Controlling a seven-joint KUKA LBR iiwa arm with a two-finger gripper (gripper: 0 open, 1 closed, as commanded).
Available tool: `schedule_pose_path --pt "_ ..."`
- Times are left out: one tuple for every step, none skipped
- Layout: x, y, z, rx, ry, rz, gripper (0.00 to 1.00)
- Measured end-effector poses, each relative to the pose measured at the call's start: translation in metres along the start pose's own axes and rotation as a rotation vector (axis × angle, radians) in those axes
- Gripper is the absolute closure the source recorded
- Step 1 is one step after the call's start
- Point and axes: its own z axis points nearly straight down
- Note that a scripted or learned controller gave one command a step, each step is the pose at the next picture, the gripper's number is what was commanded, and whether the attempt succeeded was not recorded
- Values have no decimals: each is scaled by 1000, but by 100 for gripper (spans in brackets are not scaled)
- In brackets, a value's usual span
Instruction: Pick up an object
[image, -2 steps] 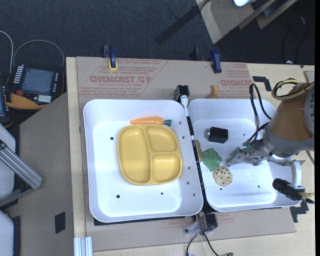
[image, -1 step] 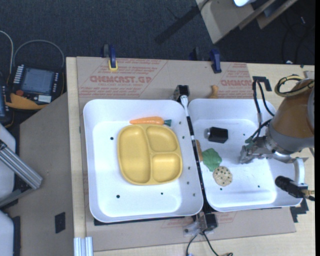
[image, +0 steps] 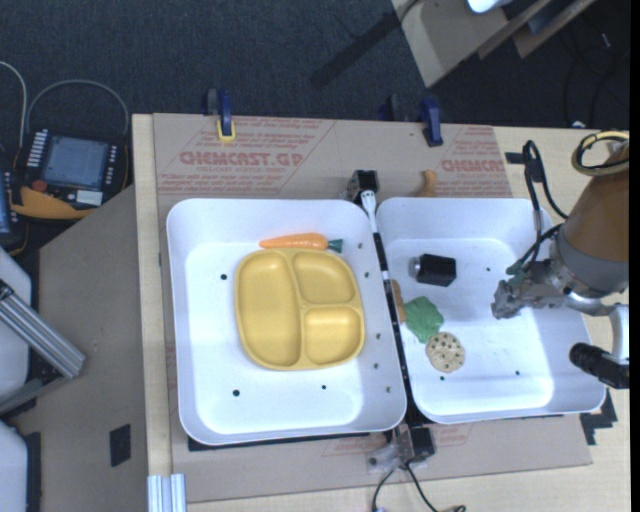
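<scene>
Objects for picking lie in the right bin (image: 470, 400): a black block (image: 436, 268) toward its ten o'clock corner, a green piece (image: 423, 317) at about eight o'clock against the left wall, and a speckled cookie (image: 445, 351) just beside the green piece, at its five o'clock. The gripper (image: 510, 300) hangs over the right bin at roughly three o'clock from the bin's middle, well apart from all three things (nothing shows between its tips, and whether it is spread or pressed together cannot be told from this slant). The arm (image: 600, 235) comes in from the right above it. In the left bin (image: 200, 330) a yellow divided plate (image: 298, 306) sits near the middle, with an orange carrot (image: 297, 241) lying at the plate's twelve o'clock, touching or nearly touching its rim.
</scene>
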Motion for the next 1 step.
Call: schedule_pose_path --pt "-2 3 -43 -2 -1 0 100"
